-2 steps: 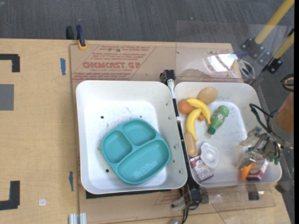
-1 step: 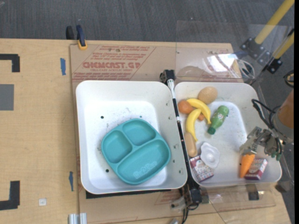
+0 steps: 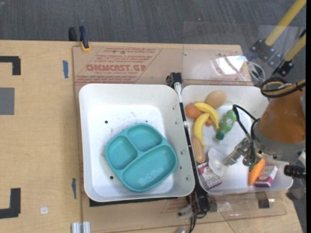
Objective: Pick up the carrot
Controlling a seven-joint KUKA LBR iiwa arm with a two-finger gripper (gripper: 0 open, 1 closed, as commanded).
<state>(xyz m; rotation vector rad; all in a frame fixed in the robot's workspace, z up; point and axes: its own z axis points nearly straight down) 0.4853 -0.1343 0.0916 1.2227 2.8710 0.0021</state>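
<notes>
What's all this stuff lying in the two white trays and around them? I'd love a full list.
Divided plastic plate: one, teal, in the left white bin.
Banana: one, yellow, right white bin.
Small bottle: one, green, beside the banana.
Round fruit: one, orange, behind the banana.
Egg-shaped item: one, tan, far side of the right bin.
Carrot: one, orange, near right, by the gripper.
Small carton: one, white and maroon, near edge.
Clamp: one, blue and yellow, on the bench.
Gripper: one, grey, above the right bin.
</notes>
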